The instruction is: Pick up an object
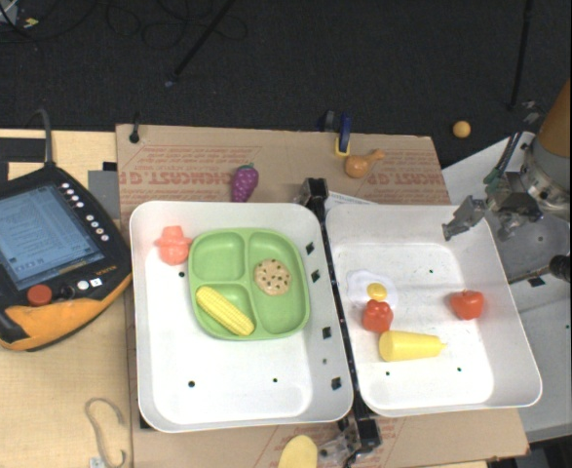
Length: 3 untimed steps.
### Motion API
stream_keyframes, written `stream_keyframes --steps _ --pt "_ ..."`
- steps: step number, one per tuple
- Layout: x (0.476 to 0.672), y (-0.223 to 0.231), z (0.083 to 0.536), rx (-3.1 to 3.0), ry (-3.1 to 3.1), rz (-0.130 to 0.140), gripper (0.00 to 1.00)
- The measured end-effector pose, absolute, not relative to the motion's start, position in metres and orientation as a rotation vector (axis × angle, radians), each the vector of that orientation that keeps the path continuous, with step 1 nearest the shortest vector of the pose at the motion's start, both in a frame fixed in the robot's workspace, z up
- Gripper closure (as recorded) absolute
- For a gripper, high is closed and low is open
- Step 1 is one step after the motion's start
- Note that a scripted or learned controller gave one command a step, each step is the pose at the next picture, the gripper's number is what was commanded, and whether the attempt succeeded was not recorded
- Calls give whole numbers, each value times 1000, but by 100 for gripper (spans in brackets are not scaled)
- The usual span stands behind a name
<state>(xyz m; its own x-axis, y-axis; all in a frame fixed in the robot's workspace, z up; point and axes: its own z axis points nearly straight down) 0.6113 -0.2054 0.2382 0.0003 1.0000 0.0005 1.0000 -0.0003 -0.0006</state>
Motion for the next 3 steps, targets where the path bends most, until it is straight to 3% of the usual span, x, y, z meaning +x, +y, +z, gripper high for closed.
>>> stream_keyframes --steps 3 --pt "613 -195 85 -2213 -2222 4 0"
